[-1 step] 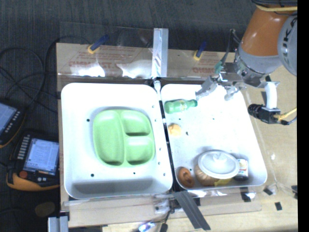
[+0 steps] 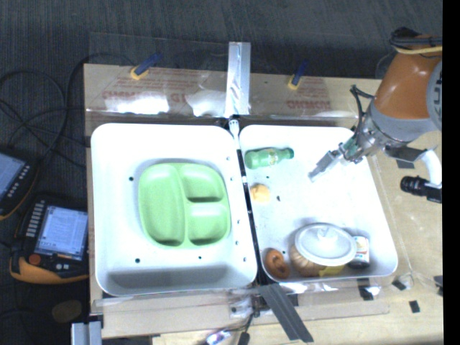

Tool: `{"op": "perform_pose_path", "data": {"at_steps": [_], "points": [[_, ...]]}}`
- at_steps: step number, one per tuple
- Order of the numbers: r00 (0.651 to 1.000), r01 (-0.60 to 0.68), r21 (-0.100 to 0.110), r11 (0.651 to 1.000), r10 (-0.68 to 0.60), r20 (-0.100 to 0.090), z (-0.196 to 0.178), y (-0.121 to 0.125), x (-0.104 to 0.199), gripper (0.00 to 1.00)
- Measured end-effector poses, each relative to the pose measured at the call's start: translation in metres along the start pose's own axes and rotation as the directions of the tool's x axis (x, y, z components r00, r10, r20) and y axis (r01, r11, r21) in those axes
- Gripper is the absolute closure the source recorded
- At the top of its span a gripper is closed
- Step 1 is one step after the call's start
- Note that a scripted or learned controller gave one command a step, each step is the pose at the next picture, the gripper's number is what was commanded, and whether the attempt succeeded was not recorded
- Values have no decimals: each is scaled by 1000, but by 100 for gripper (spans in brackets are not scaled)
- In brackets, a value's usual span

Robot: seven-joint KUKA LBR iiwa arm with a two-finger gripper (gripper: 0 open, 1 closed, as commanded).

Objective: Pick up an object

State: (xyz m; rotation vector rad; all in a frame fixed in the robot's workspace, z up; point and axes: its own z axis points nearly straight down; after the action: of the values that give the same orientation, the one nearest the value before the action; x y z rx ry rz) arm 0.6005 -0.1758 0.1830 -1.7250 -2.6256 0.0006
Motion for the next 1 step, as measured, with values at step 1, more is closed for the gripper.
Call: {"op": "perform_pose_path", "data": {"at_steps": [1], "points": [[992, 123, -8, 992, -123, 9, 93, -22, 41, 0]]}}
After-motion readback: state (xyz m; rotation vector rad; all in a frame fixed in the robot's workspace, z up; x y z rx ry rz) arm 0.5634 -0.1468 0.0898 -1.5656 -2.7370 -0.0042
